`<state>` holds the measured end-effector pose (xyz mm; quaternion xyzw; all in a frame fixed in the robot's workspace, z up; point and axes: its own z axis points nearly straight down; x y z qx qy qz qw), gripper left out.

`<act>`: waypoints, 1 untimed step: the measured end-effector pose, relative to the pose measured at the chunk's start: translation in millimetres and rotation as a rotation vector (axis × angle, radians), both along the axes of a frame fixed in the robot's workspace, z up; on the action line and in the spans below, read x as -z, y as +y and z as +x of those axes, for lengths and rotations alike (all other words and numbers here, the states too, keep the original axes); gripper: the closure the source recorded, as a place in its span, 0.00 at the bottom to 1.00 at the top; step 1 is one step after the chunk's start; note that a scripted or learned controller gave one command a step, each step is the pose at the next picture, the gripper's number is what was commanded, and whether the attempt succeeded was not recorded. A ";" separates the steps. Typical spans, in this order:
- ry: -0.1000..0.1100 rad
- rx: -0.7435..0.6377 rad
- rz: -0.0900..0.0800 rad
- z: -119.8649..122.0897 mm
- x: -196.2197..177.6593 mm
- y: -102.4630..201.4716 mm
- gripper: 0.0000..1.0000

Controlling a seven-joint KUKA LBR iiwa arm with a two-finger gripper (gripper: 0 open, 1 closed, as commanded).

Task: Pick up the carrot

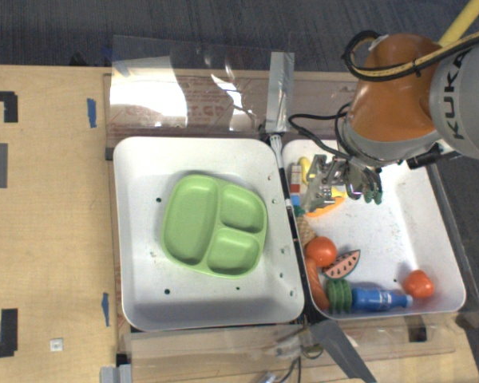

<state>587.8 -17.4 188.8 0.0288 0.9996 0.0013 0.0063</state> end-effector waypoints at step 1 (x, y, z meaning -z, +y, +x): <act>-0.004 -0.164 -0.006 -8.0 -103.2 -41.6 1.00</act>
